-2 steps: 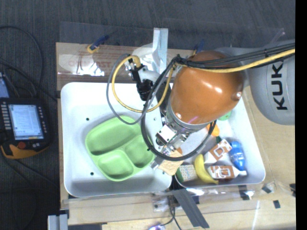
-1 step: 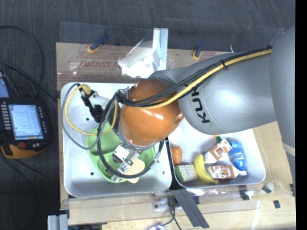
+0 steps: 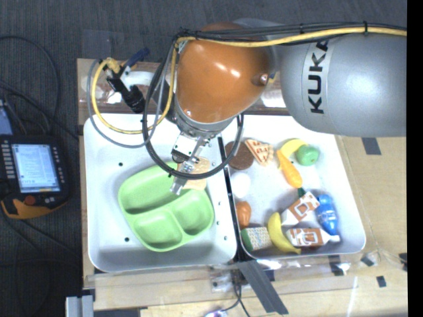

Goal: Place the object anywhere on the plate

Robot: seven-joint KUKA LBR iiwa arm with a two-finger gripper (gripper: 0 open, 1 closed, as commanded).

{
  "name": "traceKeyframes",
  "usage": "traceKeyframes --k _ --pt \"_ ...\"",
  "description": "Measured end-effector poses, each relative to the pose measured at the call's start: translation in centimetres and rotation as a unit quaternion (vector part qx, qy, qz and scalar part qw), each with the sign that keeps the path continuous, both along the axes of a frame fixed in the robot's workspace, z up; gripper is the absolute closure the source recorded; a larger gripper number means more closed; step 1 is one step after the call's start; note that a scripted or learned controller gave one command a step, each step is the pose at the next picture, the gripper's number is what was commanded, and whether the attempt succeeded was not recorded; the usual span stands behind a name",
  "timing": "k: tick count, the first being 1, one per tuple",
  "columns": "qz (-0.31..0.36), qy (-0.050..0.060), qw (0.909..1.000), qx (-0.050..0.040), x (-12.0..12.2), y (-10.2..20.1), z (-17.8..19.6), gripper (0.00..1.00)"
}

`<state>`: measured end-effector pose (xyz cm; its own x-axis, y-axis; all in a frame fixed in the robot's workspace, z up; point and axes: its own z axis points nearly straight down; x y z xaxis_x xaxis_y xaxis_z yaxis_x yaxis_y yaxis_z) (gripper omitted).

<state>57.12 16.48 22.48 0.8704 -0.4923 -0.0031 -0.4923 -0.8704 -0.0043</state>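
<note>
One fixed camera looks down at a slant from above the table point(image 3: 92, 121), close enough that the two white bins, left bin point(image 3: 106, 243) and right bin point(image 3: 350, 223), span most of the frame. The KUKA arm point(image 3: 344, 78) enters from the right, looming large across the far side.

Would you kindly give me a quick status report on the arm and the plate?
Claw low over green plate's upper right rim. Tan flat item beside claw, grasp unconfirmed. Toy food heaped in right bin; nothing blocking plate.
</note>
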Motion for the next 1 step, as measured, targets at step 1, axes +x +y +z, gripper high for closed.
traceKeyframes --k 1 --pt "0.121 0.004 0.9927 -0.0003 -4.26 -1.63 -5.25 1.00"
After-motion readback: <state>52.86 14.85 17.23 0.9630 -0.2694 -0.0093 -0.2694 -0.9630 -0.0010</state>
